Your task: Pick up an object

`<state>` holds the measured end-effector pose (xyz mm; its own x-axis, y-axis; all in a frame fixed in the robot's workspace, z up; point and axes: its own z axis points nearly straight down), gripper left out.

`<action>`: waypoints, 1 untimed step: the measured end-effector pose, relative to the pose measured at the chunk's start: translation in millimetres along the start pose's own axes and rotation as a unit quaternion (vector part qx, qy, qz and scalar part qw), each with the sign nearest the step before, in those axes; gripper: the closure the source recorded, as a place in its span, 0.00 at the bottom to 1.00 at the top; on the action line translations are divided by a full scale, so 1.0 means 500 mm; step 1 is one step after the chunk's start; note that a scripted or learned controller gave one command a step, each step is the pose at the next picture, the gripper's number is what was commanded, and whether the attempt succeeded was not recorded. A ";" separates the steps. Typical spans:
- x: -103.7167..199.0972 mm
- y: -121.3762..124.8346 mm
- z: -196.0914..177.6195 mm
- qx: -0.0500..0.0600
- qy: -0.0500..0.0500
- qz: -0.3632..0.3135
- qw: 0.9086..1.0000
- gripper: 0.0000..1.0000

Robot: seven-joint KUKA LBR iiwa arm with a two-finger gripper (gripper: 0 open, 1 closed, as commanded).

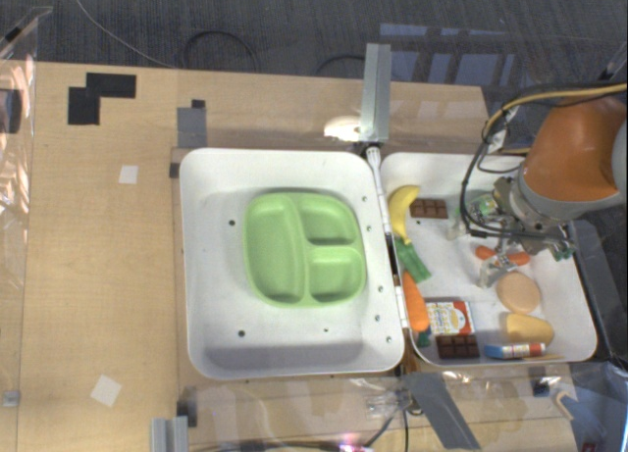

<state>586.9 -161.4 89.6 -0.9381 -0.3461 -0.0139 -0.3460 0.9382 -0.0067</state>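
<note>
two chocolate bars, one carrot, seemingly one banana.

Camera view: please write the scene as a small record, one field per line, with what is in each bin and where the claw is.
left bin: holds a green divided plate
right bin: holds banana, carrot, two brown chocolate-like bars, small carton, round beige item, yellow wedge, marker
arm: reaches in from the right, over the right bin
claw: low over the right bin, just above the round beige item; an orange piece shows beside it
claw state: cannot tell
held object: none visible
</note>
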 end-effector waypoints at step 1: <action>0.026 -0.021 -0.001 0.000 0.000 -0.186 0.983 0.00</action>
<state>578.4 -175.9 90.0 -0.7471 -0.6646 -0.0112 -0.6645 0.7472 -0.0121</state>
